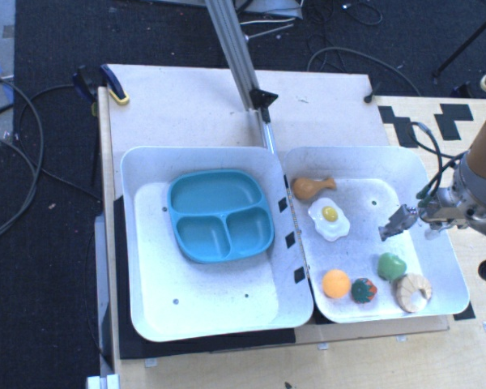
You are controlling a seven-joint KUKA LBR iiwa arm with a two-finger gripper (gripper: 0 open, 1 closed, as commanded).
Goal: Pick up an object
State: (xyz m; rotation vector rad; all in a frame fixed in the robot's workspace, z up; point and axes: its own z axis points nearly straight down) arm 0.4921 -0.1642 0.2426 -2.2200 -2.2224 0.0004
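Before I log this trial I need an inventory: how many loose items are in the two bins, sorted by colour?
Blue: 1, divided tray
Brown: 1, drumstick
White and yellow: 1, fried egg
Orange: 1, ball
Green: 1, lump
Green and red: 1, small piece
Tan: 1, shell-like piece
Total: 7

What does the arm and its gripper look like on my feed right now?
The arm is grey, with an orange-brown section at the picture's right edge. Black cables loop from the bench edge toward the wrist. The gripper is a small dark grey and silver metal part with slim dark tips, seen over the right bin. No markings can be read.
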